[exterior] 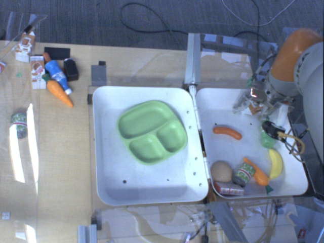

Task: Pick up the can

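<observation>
**Overhead view of the worktop with the can ungrasped**

On the worktop (76,151) at far left lie small cartons, a blue bottle (57,76) and a toy carrot (59,93). The left bin (106,186) holds a green divided plate (152,131). The right bin (293,186) holds a sausage (227,132) near its centre and, along its lower edge, a brown round object (221,171), the can (243,174) just right of it, an orange carrot-like piece (257,174) against the can, and a banana (275,163). The claw (255,101) hangs over the bin's upper right corner, well apart from the can. Judged from this layout, the pick is not yet made: approach, closure and lift all remain. Whether the claw is spread or pressed together cannot be told, since cables and housing clutter it. A flat item below the can is partly cut off by the bin rim, and a green object (268,139) beside the arm is indistinct.
</observation>
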